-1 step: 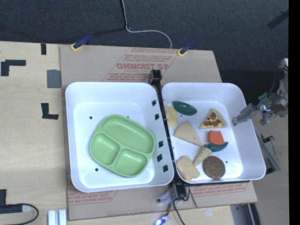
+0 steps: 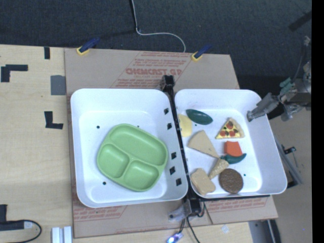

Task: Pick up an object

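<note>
The right bin (image 2: 263, 151) holds several toy foods. A dark green leaf-shaped piece (image 2: 199, 117) lies at the back, with a pale yellow piece (image 2: 185, 127) beside the divider. A pizza slice (image 2: 230, 129), a tan cheese wedge (image 2: 203, 144) and an orange-red piece with a green stem (image 2: 233, 150) occupy the middle. A cone (image 2: 218, 167), a bread slice (image 2: 201, 181) and a round brown patty (image 2: 230, 180) lie at the front. My gripper (image 2: 254, 114) hangs at the bin's back right rim, to the right of the pizza slice, touching none of the foods.
A green divided plate (image 2: 132, 157) lies in the left bin (image 2: 83, 135). Both bins rest on a cardboard sheet (image 2: 152, 70) held by clips. A white cable (image 2: 152, 33) runs across the dark floor behind.
</note>
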`<state>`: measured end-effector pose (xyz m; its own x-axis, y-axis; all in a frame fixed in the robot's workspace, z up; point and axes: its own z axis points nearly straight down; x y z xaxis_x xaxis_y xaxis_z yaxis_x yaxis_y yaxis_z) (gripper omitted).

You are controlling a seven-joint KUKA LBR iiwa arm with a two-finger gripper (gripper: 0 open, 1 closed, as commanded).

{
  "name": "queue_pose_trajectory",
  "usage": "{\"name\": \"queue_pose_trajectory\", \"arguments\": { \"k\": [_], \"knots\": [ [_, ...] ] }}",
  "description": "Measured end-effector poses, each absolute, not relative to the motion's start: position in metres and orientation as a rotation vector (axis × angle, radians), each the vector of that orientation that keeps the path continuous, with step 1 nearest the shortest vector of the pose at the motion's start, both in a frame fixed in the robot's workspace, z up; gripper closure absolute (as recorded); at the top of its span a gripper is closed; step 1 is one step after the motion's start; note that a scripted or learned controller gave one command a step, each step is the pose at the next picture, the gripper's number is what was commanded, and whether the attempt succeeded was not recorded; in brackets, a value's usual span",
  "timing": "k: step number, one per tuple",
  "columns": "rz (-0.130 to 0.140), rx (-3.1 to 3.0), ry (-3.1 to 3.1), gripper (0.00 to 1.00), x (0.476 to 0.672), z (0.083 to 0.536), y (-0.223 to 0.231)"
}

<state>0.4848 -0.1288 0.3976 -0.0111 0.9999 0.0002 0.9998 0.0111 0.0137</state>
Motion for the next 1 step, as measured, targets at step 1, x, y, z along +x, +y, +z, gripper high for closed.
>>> {"name": "queue_pose_trajectory", "arguments": {
  "k": [1],
  "knots": [
    [-0.002, 2.217, 2.225, 1.00, 0.4845, 0.3994, -0.1330]
  ]
}}
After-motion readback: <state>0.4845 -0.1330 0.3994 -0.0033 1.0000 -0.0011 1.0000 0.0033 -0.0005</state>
